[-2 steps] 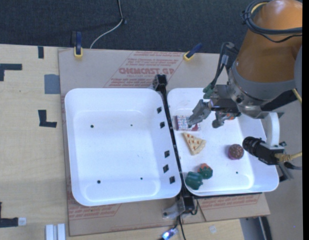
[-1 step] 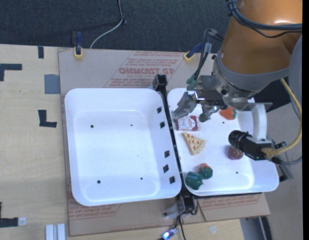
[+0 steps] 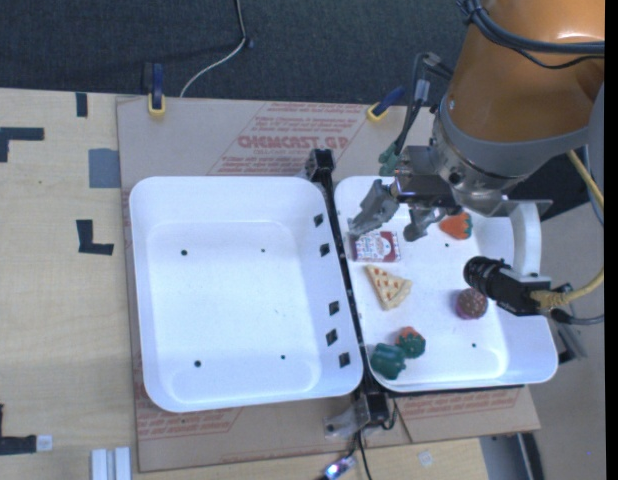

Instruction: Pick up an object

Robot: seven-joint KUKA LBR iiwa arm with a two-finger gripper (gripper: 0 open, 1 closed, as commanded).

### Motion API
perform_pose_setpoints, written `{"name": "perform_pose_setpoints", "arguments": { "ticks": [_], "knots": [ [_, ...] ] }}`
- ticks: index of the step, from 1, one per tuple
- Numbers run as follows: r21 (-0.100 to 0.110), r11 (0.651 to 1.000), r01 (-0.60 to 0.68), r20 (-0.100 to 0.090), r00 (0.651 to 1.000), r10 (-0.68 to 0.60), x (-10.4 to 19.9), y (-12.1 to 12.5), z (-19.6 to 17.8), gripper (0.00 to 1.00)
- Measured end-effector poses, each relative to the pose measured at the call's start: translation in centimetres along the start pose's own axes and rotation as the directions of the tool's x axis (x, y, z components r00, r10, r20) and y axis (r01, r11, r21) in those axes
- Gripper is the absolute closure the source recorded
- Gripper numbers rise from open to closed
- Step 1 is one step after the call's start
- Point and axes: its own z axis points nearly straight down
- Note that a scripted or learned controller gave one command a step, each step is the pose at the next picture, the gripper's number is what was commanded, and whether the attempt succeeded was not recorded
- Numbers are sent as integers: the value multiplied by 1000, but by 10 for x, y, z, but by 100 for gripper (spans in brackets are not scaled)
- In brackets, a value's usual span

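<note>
Wooden bench (image 3: 49,268) with black tape marks, dark carpet behind, cardboard sheet (image 3: 279,138) under two white bins. We see the arm (image 3: 529,58) coming in from the right, orange band up top, grey wrist angled down over the right bin (image 3: 529,363). Gripper (image 3: 397,218) hangs low at that bin's upper left part, fingers (image 3: 374,208) spread apart with nothing between them.

Just below the fingertips we see a red-and-white packet (image 3: 377,247) lying flat near the divider; we can't tell whether a finger touches it. Below that, a waffle wedge (image 3: 390,287), tan with a grid pattern. Right of the gripper, an orange-red piece (image 3: 456,226) partly tucked under the wrist. Further right, a black cylinder (image 3: 497,281) on the arm's side, and beside it a dark red ball (image 3: 471,304) on the bin floor. At the bin's lower left, a green toy (image 3: 387,361) with a red-and-green piece (image 3: 410,342) touching it.

Left bin (image 3: 229,288) sits beside it, edges touching along the middle.
</note>
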Motion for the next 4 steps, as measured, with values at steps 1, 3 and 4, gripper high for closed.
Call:
{"name": "perform_pose_setpoints", "arguments": {
  "ticks": [1,3,4],
  "knots": [
    [-5,1000,1,-2,1000,-1,27,0,-48,100],
    [-10,1000,5,-4,1000,-5,24,14,-16,100],
    [5,1000,-6,0,1000,6,-10,-1,44,100]
  ]
}}
